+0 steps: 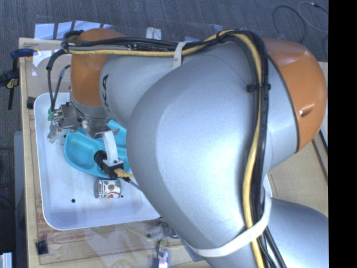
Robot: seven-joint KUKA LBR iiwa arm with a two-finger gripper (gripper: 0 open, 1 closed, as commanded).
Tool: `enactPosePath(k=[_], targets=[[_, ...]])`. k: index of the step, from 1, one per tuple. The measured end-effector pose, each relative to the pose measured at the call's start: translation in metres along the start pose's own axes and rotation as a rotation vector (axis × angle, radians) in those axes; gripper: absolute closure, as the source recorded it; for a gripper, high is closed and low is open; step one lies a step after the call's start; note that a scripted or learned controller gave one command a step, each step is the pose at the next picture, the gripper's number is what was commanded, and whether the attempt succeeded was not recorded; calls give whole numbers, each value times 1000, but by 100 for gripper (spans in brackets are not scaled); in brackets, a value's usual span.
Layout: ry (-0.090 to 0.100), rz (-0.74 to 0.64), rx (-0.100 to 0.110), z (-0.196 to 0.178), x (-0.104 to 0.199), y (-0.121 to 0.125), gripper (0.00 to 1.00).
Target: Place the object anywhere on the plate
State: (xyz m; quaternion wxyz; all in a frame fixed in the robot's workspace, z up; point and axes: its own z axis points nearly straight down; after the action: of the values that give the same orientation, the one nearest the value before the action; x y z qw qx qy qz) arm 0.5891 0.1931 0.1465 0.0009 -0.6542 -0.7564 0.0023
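A turquoise plate (83, 149) lies in the left white bin (50, 200), partly covered by the arm. A small white can with red and orange spots (109, 188) lies on its side on the bin floor, just off the plate's near edge. My gripper (58, 124) hangs below the orange wrist band, over the plate's far left edge and well away from the can. Nothing shows between it and the plate.
The grey arm's bulk (212, 149) covers the right side of the bench and most of the view. A blue clamp (19, 53) sits on the bench's far left corner. A small dark speck (73, 200) lies on the bin floor near the can.
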Motion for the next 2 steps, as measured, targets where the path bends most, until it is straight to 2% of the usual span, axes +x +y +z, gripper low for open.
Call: enactPosePath(k=[1,2], targets=[[0,109,2,22,0,66,0],[0,628,5,-9,1,31,0]])
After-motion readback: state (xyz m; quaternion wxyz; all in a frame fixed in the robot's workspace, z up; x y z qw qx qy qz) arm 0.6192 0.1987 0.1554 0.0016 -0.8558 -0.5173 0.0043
